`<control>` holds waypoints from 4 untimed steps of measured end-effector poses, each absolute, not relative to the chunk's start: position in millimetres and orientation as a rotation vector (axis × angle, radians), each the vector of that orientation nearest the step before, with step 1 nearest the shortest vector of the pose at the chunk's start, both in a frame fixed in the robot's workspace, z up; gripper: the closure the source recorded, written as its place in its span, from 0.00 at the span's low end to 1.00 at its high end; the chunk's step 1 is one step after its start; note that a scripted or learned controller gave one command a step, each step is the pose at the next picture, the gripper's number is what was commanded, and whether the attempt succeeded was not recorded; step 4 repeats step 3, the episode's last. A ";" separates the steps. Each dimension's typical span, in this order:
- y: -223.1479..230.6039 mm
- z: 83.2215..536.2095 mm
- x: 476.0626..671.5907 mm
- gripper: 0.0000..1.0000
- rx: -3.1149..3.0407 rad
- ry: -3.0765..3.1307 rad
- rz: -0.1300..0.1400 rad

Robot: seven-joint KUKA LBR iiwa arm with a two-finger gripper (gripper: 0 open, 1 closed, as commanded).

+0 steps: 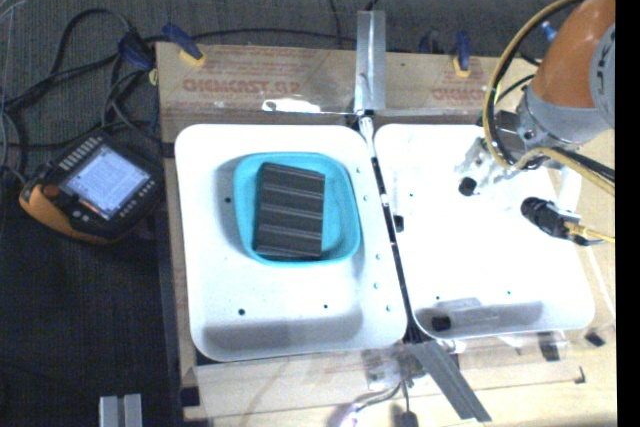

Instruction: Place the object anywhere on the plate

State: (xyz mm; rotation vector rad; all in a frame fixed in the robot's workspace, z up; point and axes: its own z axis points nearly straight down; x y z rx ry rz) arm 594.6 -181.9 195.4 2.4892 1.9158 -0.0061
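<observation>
A dark grey ribbed block (290, 210) lies flat on the light blue plate (343, 215), which sits in the left white bin (210, 285). The block covers most of the plate's middle, with blue rim showing all around it. My gripper (480, 165) hangs over the upper right part of the right white bin (480, 265), well apart from the plate and block. Nothing is visible in it. The grey arm with its orange band (580, 35) reaches in from the upper right.
A black connector with cable (548, 215) hangs by the right bin's right side. A metal divider (370, 65) stands between the bins at the back. A teach pendant (100, 185) and cables lie left of the bench. Blue and yellow clamps (180, 45) hold the cardboard back edge.
</observation>
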 end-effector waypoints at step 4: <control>-84.3 182.5 501.9 0.00 2.555 1.833 -0.006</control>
